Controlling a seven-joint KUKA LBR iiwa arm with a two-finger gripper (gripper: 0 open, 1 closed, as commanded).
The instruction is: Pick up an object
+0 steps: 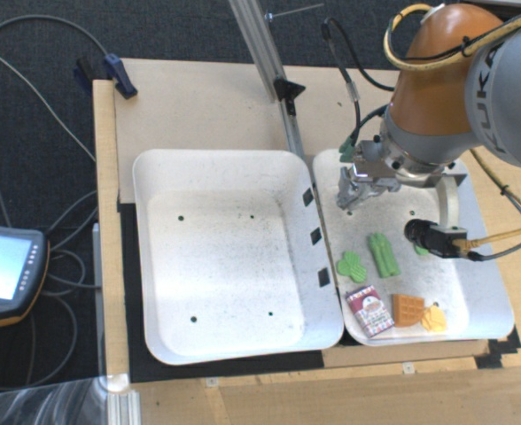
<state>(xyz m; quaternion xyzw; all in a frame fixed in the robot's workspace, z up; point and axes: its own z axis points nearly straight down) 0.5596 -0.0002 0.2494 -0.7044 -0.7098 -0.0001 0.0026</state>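
The end effector point(353, 191) hangs over the right bin point(500, 304), its fingers slightly apart with nothing between them, above the green toys point(383, 255).

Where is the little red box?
The little red box lies in the right bin, at its front edge, left of the orange waffle piece.

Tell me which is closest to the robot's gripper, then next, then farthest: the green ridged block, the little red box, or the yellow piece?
From the gripper, in the camera view:
1. Green ridged block, just below it, mid right bin.
2. Red box, at that bin's near edge.
3. Yellow piece, near edge, farther right.
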